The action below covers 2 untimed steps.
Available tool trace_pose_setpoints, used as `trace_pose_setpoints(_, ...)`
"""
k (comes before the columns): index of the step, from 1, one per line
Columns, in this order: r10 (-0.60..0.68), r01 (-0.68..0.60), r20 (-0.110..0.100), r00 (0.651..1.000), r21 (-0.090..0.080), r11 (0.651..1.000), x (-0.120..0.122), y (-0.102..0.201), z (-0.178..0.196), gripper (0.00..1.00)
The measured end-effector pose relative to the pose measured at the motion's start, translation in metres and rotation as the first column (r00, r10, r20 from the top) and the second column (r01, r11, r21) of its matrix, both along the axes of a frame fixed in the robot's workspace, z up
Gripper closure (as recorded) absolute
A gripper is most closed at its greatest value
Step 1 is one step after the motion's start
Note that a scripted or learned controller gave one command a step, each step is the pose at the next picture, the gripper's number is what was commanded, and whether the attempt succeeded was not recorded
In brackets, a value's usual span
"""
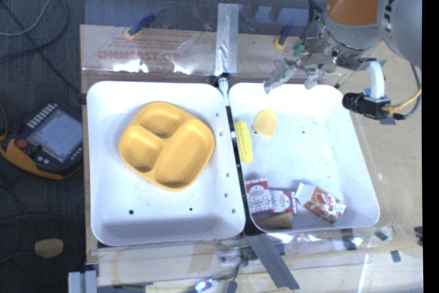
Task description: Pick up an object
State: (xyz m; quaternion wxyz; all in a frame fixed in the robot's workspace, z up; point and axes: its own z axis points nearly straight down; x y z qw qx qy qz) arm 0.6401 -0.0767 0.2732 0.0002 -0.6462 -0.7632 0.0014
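we see the gripper (293, 80) hanging over the back rim of the right bin (357, 147), its two fingers (274, 84) spread wide apart and slanting down toward the left. nothing sits between them and they touch none of the things in the bin.

in the right bin, a small pale yellow piece (265, 122) lies near the back left part, just below the gripper and apart from it; it is roundish, so we cannot tell any long axis. just to its left a corn cob (242, 141) lies along the bin's left wall, its long axis running front to back. at the front of the bin a red and white carton (263, 198) lies flat, with a brown piece (276, 219) touching its front edge, and beside them a small orange and white box (322, 204) lies tilted, its long axis slanting toward the front right.

in the left bin (103, 168) a yellow divided plate (167, 144) rests in the middle.

a handheld controller (46, 141) lies on the floor to the left of the worktop.
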Motion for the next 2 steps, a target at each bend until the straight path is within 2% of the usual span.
trace_pose_setpoints(1, -0.071, 0.071, -0.001, 0.997, -0.001, 0.997, 0.019, -0.021, -0.12, 0.0)
trace_pose_setpoints(2, 0.041, -0.041, 0.003, 0.999, 0.002, 0.999, -0.042, 0.017, -0.008, 0.0)
